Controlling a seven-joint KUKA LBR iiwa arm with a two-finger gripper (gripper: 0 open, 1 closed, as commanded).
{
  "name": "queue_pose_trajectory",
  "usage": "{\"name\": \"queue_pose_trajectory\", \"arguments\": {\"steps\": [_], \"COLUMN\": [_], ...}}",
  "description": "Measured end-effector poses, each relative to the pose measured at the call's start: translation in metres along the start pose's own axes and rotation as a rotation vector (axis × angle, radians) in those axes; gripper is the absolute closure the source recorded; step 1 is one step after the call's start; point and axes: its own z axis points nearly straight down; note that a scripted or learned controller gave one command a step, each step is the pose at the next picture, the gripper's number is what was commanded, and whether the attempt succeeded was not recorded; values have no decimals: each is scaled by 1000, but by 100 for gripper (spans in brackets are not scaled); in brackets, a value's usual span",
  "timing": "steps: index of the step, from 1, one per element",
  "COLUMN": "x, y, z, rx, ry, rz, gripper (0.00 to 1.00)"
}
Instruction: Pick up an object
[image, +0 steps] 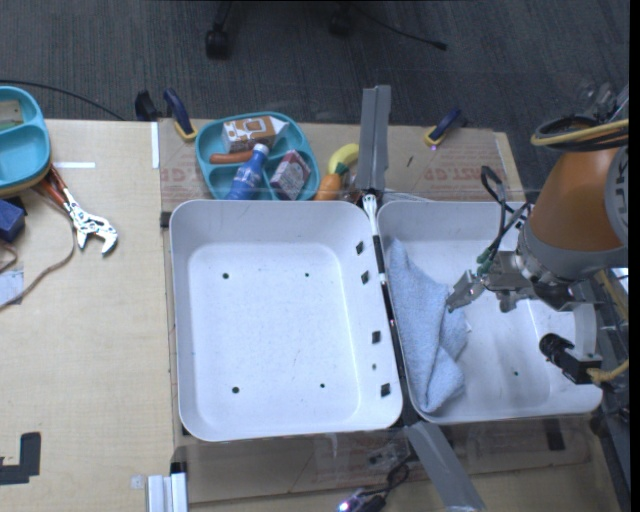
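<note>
We are seeing a pale blue cloth (424, 335) lying crumpled along the left side of the right bin (520, 395), against the wall shared with the left bin (195, 330). The gripper (462, 293) is hovering just beside the cloth's upper right edge, perhaps touching it, and we cannot tell its state; behind the bins, a teal tray (210, 150) is sitting with small items.

- arm (580, 215): grey body, wide orange band above wrist
- black cables looped at wrist
- gripper (462, 296): metallic grey fingers
</note>
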Motion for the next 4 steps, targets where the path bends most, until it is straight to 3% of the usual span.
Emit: {"name": "queue_pose_trajectory", "arguments": {"steps": [1,2,3,4], "x": [-30,-10,9,7], "y": [-26,34,41,41], "z": [64,63,63,54], "rx": [-2,-4,-4,-4], "ry": [0,-1,-1,-1], "rz": [-157,-80,-89,-85], "gripper": [0,0,0,100]}}
